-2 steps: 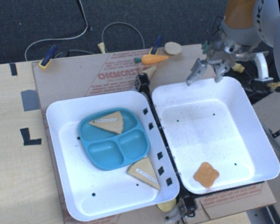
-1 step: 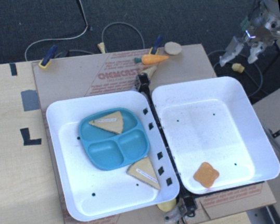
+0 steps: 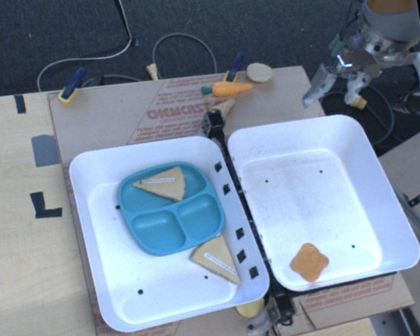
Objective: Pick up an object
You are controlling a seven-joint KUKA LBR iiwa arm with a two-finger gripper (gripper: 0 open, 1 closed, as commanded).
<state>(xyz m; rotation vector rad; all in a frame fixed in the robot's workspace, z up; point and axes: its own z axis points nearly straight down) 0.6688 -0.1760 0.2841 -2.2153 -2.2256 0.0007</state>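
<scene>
**Nothing Lifted Yet, Arm Parked Off the Bins**

Lowest in the view, an orange-brown patty is lying near the front edge of the right bin, toward its front-left corner. Across the divider, a tan wedge is resting by the front-right corner of the left bin, just beside the blue divided plate, which is carrying a second wedge in its back compartment. My gripper is hanging beyond the back-right corner of the right bin, outside its rim and well apart from every item, its two fingers spread apart with nothing between them. As I am judging it, the pick is standing at its very start: I am yet to choose a target, travel over it, descend, close and lift
</scene>
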